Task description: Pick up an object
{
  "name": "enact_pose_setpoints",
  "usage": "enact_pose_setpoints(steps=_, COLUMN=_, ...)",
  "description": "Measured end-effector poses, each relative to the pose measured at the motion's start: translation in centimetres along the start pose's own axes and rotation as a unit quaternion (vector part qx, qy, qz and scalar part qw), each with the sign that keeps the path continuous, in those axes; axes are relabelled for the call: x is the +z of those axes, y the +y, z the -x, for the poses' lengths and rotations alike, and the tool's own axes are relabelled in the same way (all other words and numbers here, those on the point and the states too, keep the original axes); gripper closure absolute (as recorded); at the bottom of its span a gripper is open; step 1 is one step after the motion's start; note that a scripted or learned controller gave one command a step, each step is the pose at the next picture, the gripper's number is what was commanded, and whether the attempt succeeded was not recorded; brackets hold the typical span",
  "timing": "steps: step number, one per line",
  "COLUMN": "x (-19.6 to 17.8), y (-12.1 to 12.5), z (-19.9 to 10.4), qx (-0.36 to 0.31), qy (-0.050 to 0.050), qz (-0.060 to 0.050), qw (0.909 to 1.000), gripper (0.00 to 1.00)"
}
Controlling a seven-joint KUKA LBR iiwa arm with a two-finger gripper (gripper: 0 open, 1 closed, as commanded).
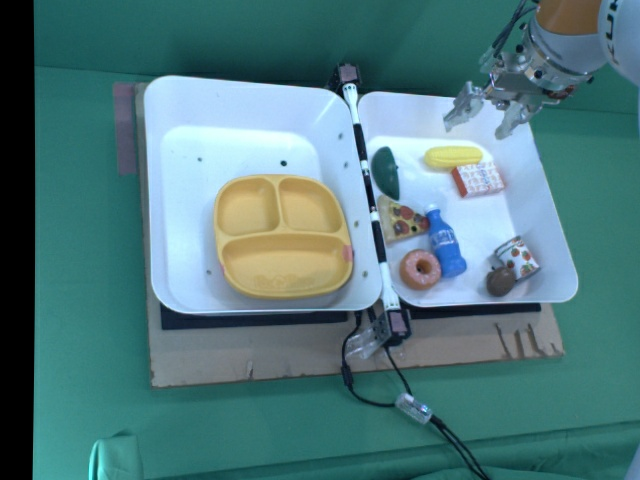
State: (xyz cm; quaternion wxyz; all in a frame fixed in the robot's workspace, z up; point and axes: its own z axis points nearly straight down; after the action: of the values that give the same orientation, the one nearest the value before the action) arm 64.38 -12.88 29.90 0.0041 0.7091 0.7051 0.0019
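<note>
Seven small objects lie in the right bin [545,218] as we see the gripper [487,113], jaws spread and holding nothing, hover over its far edge, with the yellow piece [453,156] nearest, just toward the bench's near edge, its long axis running left-right.

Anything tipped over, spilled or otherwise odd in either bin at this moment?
Minor only. The small printed can lies on its side in the right bin's near corner, next to a brown ball, and the blue bottle lies flat. The yellow divided plate sits slightly askew in the left bin. No spills or visible damage.
</note>
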Motion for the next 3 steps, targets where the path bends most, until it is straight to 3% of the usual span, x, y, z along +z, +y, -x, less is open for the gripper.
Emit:
enact_pose_setpoints(steps=1, x=9.4, y=0.9, z=3.4, qx=-0.001, qy=-0.003, qz=0.006, qw=1.0000, gripper=0.00)
enact_pose_setpoints(steps=2, x=11.4, y=4.7, z=1.8, qx=0.001, qy=-0.005, qz=-0.030, qw=0.9995, gripper=0.00)
enact_pose_setpoints(steps=3, x=9.8, y=4.9, z=2.0, qx=0.003, qy=-0.007, qz=-0.028, qw=0.9996, gripper=1.00)
